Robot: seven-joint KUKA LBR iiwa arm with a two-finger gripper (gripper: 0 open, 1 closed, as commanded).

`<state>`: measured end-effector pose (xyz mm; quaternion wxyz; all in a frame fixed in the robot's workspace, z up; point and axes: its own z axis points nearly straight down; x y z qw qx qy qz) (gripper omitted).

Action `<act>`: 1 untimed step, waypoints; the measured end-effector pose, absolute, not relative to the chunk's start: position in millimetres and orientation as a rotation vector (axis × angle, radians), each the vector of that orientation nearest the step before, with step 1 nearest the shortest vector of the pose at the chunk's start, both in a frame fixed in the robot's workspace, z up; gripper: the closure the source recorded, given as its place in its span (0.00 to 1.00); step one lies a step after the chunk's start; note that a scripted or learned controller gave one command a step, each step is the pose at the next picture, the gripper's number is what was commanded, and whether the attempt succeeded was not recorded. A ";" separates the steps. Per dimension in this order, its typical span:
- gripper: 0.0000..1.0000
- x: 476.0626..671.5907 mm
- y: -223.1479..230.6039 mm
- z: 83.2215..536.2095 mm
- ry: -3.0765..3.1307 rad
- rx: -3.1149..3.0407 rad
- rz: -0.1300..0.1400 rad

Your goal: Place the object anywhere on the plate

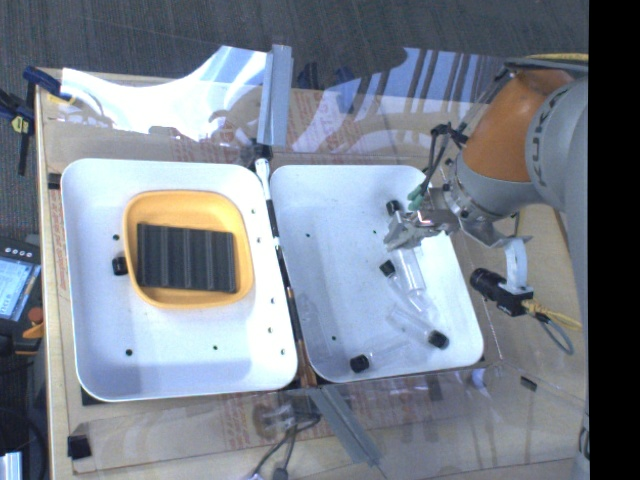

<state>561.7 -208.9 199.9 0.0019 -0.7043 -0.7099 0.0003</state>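
Clear see-through plastic tube (408,274) lying in the right white bin (330,268), long way 12 to 6, just at 6 o'clock from the hand (412,218), grip unclear; yellow plate (185,208) far at 9 o'clock.

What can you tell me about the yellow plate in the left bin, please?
The yellow plate is a rounded rectangle with a raised, smooth rim, plastic by its look. It lies flat in the upper middle of the left bin, on the bin's white floor. A dark ribbed rectangular block rests in its well and covers most of the middle, so mainly the rim shows. A small black piece sits on the bin floor close beside its left edge. The gripper is over the right bin, away from the plate.
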 end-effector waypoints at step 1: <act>1.00 541.1 -175.2 198.8 -2.500 -1.895 0.003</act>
